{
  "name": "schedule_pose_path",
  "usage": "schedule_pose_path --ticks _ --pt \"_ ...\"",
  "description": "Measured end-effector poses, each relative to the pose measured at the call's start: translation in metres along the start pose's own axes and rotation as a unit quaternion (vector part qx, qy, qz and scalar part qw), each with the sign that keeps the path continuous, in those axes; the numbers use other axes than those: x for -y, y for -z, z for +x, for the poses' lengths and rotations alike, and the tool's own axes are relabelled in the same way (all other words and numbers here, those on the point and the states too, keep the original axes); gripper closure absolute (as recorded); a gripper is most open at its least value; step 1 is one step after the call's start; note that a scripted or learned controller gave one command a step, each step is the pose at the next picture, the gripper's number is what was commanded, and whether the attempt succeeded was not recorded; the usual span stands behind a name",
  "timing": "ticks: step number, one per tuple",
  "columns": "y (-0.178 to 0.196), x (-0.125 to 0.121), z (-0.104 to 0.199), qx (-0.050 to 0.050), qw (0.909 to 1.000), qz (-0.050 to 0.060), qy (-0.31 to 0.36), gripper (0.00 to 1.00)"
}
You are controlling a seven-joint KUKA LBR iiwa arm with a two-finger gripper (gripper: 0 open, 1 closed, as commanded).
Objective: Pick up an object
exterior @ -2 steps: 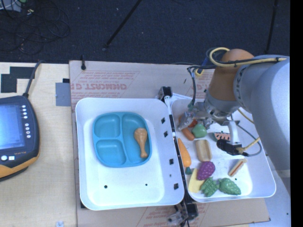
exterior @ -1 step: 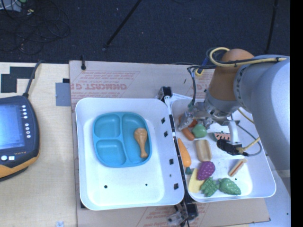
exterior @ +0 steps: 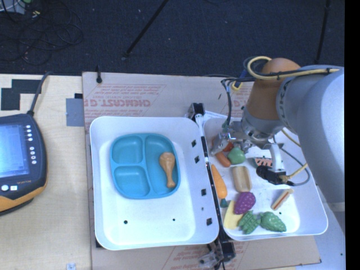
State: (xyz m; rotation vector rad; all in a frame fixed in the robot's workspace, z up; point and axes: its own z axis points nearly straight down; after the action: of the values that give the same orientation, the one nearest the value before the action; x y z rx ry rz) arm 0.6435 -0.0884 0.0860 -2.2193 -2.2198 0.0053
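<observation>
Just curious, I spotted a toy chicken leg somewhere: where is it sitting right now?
The chicken drumstick lies in the right-hand compartment of the blue divided plate, inside the left white bin in the camera view.

Even overhead light keeps the white bins [exterior: 149,229] bright, nearly washed out. The floor [exterior: 169,32] behind stays dim, and the whole view looks slightly soft.
</observation>
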Motion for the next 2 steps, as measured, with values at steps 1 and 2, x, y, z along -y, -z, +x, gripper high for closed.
schedule_pose_path --ticks 1,2 --pt "0.000 0.000 -0.010 -0.001 1.0000 0.000 0.000 0.00" --pt "0.000 0.000 0.007 0.000 1.0000 0.000 0.000 0.00"
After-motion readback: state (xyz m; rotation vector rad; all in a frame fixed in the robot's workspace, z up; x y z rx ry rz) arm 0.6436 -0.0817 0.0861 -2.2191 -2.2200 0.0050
